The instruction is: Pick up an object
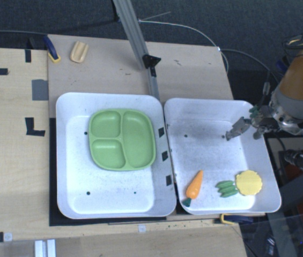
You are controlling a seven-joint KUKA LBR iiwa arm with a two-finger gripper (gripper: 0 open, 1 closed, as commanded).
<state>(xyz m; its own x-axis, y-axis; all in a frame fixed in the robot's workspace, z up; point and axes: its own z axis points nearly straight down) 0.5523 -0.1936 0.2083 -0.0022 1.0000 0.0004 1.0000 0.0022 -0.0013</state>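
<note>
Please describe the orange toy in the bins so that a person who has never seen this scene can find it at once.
Look at the right-hand white bin, then at its near edge. The toy carrot lies there by the near-left corner, tilted. It is plain orange with a green tip, unlike the yellow toy with green leaves to its right.

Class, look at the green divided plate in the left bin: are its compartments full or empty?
Empty. All three compartments of the green plate show bare green surface.

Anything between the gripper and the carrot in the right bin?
Nothing visible. The gripper sits over the right bin's far right side; the carrot lies near the front edge, with bare bin floor between. The yellow toy lies off to the right.
</note>
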